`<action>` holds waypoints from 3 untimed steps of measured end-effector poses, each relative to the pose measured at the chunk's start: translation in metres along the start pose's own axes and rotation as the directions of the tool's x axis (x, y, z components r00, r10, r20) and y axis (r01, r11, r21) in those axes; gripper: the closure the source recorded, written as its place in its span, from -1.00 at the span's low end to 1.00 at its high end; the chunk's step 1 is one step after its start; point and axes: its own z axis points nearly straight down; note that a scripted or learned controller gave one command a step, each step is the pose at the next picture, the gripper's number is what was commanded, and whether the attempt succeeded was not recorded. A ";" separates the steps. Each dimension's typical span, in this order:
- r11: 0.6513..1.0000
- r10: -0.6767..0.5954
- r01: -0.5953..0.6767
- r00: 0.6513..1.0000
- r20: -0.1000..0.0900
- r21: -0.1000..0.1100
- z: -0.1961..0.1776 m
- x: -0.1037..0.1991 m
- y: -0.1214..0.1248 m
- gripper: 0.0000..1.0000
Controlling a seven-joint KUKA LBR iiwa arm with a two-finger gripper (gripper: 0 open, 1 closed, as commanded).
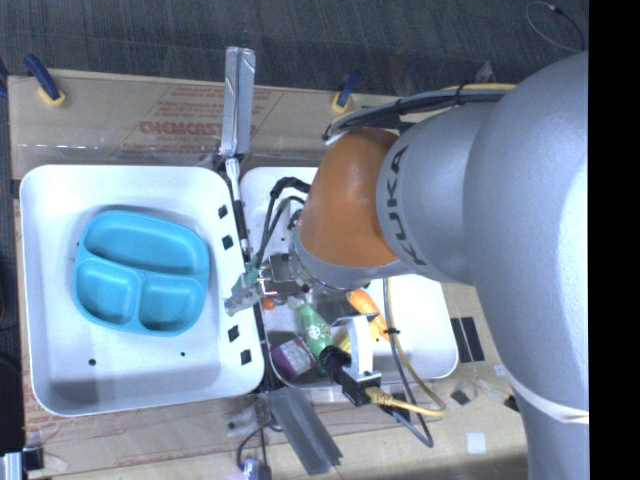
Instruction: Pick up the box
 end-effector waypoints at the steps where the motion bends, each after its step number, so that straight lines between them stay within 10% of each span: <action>1: 0.997 -0.082 0.082 0.997 0.001 -0.003 -0.001 0.047 0.002 -1.00; 2: 0.999 -0.042 0.042 0.999 0.000 -0.006 0.099 0.080 0.005 -1.00; 3: 1.000 -0.013 0.013 1.000 0.005 0.001 0.059 0.019 0.000 -1.00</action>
